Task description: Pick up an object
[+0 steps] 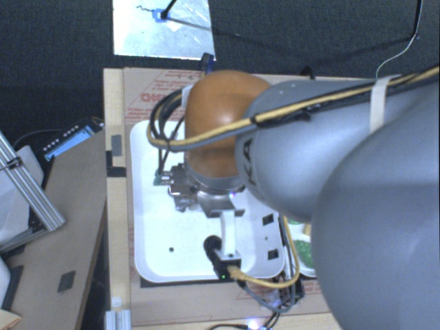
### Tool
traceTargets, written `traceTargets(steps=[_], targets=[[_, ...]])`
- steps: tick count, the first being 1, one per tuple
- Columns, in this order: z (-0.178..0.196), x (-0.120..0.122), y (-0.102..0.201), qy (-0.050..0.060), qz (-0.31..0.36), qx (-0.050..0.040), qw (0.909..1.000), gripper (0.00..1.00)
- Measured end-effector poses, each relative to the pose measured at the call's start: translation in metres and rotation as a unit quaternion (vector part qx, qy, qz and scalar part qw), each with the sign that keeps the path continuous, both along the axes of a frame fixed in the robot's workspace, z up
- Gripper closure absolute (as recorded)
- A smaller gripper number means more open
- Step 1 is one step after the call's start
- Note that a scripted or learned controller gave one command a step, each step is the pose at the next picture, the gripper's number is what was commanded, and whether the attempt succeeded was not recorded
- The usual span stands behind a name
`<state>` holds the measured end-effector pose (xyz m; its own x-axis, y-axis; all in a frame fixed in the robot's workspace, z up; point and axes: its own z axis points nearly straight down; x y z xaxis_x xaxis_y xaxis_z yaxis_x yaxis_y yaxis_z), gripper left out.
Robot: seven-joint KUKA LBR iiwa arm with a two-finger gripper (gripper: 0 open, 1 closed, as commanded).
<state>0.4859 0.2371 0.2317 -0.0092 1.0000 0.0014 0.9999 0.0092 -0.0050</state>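
My arm, with its orange band (218, 126), reaches over the left white bin (155, 249) and hides most of both bins. The gripper (180, 192) points down into the left bin, under the wrist, with just its metal body showing at the left. A green object (303, 253) lies in the right bin beside the arm and is partly covered by it. Two small black squares (268, 220) sit on the white floor near the divide between the bins. I cannot make out any object between the fingers.
The bins rest on a cardboard-covered bench (117, 205). An aluminium rail (31, 191) and a grey side table stand at the left. A shiny sheet (161, 16) lies behind the bench. Yellow cable loops hang at the bin's front edge (265, 280).
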Motion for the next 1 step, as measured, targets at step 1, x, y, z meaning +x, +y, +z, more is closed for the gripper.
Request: traceTargets(steps=[1], targets=[[0.1072,0.0019,-0.0023,-0.008,-0.002,0.0025,1.0,1.0]])
